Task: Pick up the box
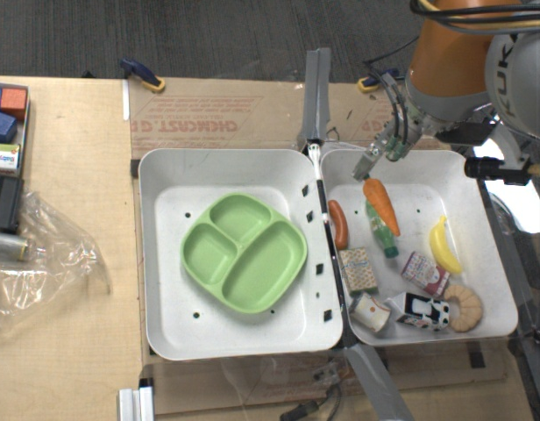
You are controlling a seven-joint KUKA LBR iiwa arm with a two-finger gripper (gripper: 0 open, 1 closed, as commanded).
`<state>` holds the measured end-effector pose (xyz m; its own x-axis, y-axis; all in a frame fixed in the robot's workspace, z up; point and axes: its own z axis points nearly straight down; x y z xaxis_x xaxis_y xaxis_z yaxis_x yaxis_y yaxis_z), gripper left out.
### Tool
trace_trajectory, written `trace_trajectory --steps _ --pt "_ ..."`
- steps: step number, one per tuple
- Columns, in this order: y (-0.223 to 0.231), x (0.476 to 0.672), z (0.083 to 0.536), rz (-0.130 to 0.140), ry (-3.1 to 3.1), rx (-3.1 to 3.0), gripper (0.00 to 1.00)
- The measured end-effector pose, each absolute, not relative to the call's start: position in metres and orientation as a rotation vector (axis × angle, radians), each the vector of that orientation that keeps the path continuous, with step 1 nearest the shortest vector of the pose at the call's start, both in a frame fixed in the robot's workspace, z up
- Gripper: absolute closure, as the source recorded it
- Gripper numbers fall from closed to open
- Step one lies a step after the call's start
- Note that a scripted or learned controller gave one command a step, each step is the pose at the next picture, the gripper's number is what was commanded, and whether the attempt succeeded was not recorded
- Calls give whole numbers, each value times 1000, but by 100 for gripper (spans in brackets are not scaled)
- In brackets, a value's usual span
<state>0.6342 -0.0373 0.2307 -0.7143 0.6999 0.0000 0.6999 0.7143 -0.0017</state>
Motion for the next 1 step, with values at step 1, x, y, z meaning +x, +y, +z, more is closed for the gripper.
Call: trace_trajectory --steps 1 --pt "76 609 208 4 -2713 -1581 100"
